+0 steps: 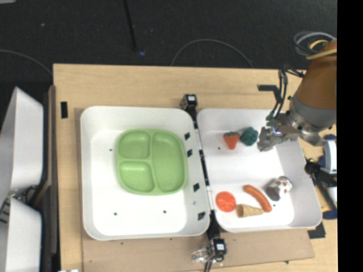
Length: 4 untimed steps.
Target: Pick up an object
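Teal toy point(248, 135) is lying just left of the gripper point(266, 142), which is hanging over the right bin point(295, 217), grip state unclear.

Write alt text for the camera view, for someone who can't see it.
A grey robot arm reaches in from the right, its gripper low over the right bin beside a teal toy and a strawberry-like toy. Nearer the front lie an orange disc, a sausage and a cone. The left bin holds a green divided plate.
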Available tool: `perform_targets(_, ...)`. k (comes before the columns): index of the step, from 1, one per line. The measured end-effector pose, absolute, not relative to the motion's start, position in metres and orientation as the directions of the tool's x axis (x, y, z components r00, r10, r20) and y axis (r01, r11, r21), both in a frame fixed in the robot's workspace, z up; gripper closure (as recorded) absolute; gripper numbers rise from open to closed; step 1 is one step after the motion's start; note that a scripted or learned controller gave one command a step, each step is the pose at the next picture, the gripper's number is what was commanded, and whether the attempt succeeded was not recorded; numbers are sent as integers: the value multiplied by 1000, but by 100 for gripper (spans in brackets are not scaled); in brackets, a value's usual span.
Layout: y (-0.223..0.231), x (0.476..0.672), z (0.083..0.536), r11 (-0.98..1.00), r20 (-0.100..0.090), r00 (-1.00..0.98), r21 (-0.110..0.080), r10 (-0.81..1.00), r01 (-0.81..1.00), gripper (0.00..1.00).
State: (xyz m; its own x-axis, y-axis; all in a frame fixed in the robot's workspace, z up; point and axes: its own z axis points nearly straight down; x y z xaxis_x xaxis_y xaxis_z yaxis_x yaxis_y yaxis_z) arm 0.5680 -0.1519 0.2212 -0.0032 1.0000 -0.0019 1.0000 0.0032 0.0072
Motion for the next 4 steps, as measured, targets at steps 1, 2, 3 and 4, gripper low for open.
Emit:
perform_targets(1,-153,569,247,4,-1,-4,4,1000,1000,100)
perform_targets(2,-101,570,237,5,0,-5,1,1000,1000,100)
perform_targets(3,-55,568,229,6,0,-6,1,1000,1000,100)
perform_targets(4,-4,568,222,6,1,-6,0,1000,1000,100)
